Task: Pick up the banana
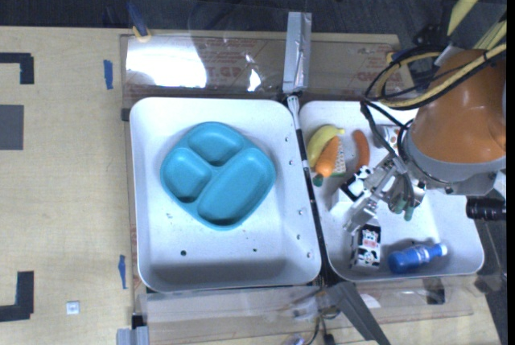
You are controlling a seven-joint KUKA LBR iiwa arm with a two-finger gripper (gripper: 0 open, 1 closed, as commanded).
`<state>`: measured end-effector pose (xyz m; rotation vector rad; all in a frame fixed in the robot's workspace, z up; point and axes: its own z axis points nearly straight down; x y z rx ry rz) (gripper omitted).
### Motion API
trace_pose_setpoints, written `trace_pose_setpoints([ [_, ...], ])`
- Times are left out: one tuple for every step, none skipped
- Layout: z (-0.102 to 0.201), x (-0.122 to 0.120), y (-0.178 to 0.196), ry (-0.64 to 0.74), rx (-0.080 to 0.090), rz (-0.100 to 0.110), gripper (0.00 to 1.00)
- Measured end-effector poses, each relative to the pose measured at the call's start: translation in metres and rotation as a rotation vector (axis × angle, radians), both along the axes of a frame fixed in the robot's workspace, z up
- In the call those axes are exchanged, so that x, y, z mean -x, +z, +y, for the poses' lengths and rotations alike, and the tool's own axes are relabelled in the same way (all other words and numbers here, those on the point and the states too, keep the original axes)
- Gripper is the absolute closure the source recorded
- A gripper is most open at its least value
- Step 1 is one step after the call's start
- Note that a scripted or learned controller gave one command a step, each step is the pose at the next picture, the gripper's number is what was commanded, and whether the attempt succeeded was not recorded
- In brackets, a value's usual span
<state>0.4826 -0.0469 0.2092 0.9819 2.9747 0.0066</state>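
The banana [320,141] lies up-left of the gripper [372,203], apart from it; whether the jaws are parted, I cannot tell.

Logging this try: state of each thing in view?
Banana: lying in right bin, not gripped.
Carrot: lying against banana.
Blue bottle: on its side.
Blue plate: upright in left bin.
Gripper: over right bin, holds nothing visible.

Wooden bench [64,199] bears two white bins [153,255], side by side
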Motion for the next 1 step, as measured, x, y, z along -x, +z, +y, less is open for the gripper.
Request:
trace_pose_setpoints([
  [-0.0003,-0.0465,0.0354,-0.086,0.001,0.005,0.00],
])
